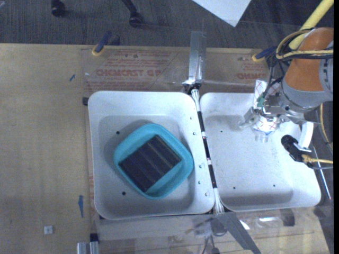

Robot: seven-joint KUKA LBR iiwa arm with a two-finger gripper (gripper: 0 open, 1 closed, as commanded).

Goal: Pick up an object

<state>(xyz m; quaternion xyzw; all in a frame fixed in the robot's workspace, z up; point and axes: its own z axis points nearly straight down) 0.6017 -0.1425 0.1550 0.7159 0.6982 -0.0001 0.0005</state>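
Note:
A blue, rounded-square dish [153,160] lies in the left bin [106,115], turned at an angle. A dark ridged block [149,162] rests inside it. My gripper [262,121] hangs over the upper right part of the right bin [249,179], close to its floor and far from the dish. A small pale bit with red and blue marks [265,126] shows right at the gripper's tip; I cannot tell whether it is a separate thing or held.
A metal divider with cables [204,142] runs between the two bins. The grey arm with its orange band [312,52] comes in over the right bin's far right corner. Bare wooden bench [42,142] lies to the left.

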